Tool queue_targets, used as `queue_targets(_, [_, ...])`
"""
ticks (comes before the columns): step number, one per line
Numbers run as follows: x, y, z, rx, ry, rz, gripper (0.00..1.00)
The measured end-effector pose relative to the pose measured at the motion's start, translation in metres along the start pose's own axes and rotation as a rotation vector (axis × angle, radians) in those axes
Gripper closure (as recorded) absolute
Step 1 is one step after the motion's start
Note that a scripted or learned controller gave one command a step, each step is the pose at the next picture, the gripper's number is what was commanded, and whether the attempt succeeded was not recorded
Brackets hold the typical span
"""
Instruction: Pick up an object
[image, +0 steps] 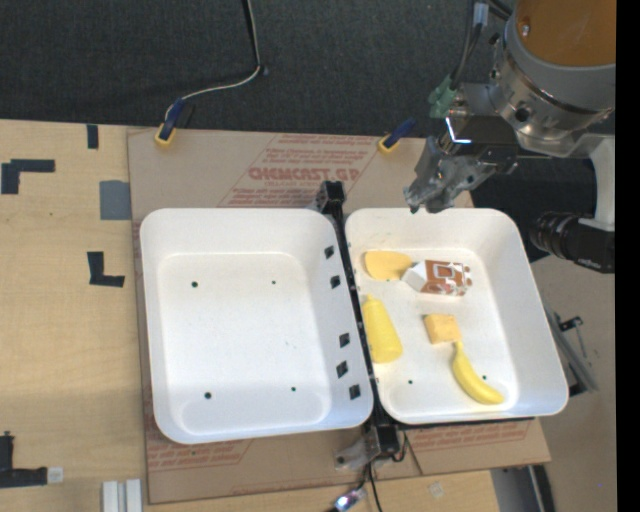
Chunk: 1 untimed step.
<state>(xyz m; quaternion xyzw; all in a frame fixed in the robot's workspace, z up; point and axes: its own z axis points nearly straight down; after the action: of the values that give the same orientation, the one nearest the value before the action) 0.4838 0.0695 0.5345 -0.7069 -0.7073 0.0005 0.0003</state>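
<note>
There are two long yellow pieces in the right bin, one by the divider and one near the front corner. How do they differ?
The yellow piece by the divider is thick, stubby and nearly straight; the banana is slimmer and curved. The first lies against the right bin's left wall, the banana out toward the front right corner, just below the tan block. Both are yellow and lying flat.

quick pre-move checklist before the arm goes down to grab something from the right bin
1. Gripper above the right bin: ok, though it hangs over the far rim, not over an item.
2. Nothing between the gripper and the items below: ok.
3. Finger opening: cannot tell, too blurred.
4. Targets in the bin: ok. Banana, small tan block, long yellow piece, round yellow piece, brown-and-white object.
5. Easy access: not ok for the long yellow piece, it lies against the divider wall; the tan block and the banana's end look very close together.
</note>
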Motion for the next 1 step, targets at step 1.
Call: queue_targets(1, [-0.0030, 0.0000, 0.0000, 0.000, 0.000, 0.001, 1.00])
